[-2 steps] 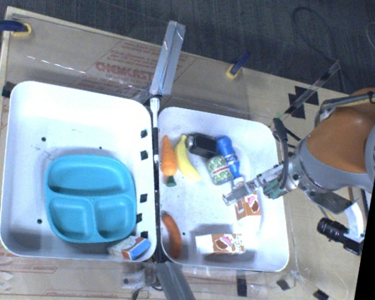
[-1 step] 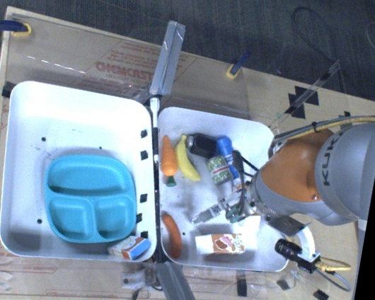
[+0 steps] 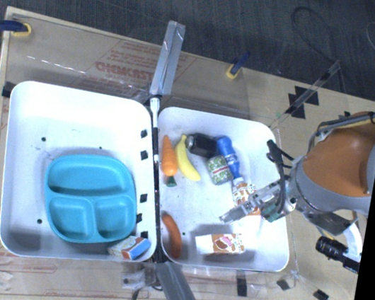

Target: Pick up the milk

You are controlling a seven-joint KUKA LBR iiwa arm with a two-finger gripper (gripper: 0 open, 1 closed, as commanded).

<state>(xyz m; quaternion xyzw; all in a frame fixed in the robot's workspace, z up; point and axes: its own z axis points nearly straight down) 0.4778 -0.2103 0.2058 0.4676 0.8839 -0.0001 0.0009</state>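
Two shallow white bins sit side by side on a wooden bench, seen from above at a slant. The left bin (image 3: pixel 22 152) holds a blue tray (image 3: pixel 90 197) with three compartments, and a small blue and orange carton (image 3: pixel 135 248) lies at its near right corner. The right bin (image 3: pixel 206 124) holds several things: a carrot (image 3: pixel 169 159) along the left wall, a banana (image 3: pixel 188 159) just beside it, a black object (image 3: pixel 202 144) at the far side, a blue bottle (image 3: pixel 229 156) and a green can (image 3: pixel 218 170) touching it. A reddish brown sausage-like item (image 3: pixel 172 231) lies at the near left. The milk (image 3: pixel 220 244), a white and orange carton, lies on its side by the near wall, right of centre. The arm (image 3: pixel 334 172) reaches in from the right. Its gripper (image 3: pixel 249 205) hovers above the bin floor, just beyond the milk and apart from it; whether the fingers are apart or together cannot be told
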